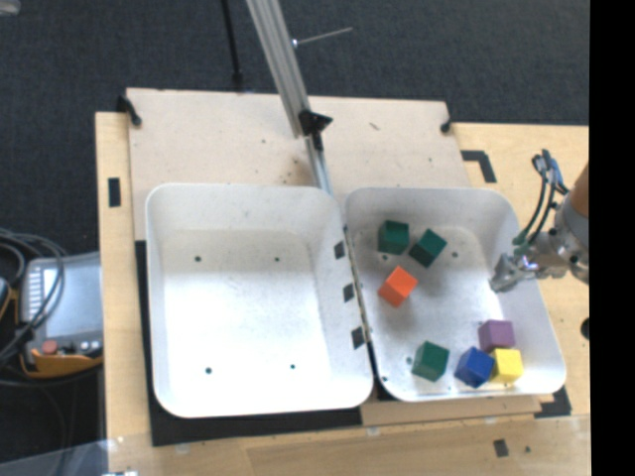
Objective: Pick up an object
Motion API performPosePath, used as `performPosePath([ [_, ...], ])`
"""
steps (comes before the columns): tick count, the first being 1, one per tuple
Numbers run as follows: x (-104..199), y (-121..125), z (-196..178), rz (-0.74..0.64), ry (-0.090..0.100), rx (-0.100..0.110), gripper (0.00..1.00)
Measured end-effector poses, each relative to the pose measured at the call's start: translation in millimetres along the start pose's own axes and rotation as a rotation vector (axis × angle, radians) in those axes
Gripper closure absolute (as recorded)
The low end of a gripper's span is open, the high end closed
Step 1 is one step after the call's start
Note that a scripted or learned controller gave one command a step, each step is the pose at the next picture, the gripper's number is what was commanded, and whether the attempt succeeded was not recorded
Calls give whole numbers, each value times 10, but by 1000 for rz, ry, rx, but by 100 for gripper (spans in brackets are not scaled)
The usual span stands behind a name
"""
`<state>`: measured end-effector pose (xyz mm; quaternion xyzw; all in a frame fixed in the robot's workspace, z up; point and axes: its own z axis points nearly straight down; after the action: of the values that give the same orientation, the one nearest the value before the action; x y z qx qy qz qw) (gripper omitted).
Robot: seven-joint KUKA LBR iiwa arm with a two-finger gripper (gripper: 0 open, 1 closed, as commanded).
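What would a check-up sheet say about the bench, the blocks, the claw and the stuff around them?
Surface: a tan bench bears a left bin and a right bin, both white, side by side.
Job's things: all in the right bin: two green blocks near the back, an orange block mid-bin, a third green block at the front, and a purple block, blue block and yellow block clustered in the front right corner.
Clutter: nothing seen.
Grippers: the claw is at the right bin's right wall, with no block between its fingers.
Cables: wires run along the arm.
Surroundings: a metal pole, dark carpet, a handheld controller left.
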<state>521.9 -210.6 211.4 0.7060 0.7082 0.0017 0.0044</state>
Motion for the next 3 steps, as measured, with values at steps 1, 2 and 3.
performPosePath([
  [1, 14, 69, -453, -1, 1, 2, 100],
  [2, 2, 81, -672, -2, 2, 5, 100],
  [3, 388, 256, -584, -2, 4, 9, 100],
])
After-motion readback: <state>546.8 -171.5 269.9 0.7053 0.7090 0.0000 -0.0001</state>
